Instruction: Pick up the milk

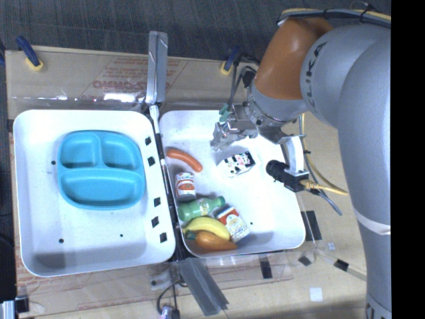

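My pincer (226, 135) hangs over the right bin (279, 228), just above and left of the milk (238, 163).

The milk is a small white carton with black cow patches, lying on the bin floor near the middle, apart from the other things. I cannot tell from here how my pincer is set, and nothing shows in its grip. A sausage (184, 158) lies to the left of the milk, by the wall between the bins. Below the sausage stands a small can (186, 185), then a green bottle (201, 208), a banana (207, 226), an orange fruit (211, 242) and a red-and-white packet (235, 222), all crowded into the near left corner. The left bin (33, 244) on the counter (199, 72) holds a blue divided tray (101, 169).
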Robot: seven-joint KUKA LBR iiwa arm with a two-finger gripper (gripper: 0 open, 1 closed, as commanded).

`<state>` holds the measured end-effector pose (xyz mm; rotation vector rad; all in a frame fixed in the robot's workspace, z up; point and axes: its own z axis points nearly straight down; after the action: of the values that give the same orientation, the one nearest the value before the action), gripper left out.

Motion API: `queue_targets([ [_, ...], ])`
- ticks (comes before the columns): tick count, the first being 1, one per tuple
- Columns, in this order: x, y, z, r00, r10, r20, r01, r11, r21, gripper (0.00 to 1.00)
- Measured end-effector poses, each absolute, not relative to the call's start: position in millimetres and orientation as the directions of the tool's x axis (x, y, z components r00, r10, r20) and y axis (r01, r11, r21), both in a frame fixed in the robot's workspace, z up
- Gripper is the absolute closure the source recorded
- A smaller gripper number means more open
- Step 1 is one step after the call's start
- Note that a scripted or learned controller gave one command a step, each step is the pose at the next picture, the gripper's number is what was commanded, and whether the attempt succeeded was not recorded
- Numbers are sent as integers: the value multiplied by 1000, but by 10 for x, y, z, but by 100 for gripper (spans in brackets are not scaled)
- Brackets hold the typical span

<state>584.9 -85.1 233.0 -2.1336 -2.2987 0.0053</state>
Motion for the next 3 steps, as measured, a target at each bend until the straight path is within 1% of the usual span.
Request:
queue_targets([
  [1, 5848, -855, 2330, -74, 997, 1, 997, 74, -6, 0],
  [2, 5959, -1523, 1993, -182, 983, 2, 983, 182, -8, 0],
  [3, 5784, -1886, 1130, -261, 965, -9, 965, 261, 17, 0],
])
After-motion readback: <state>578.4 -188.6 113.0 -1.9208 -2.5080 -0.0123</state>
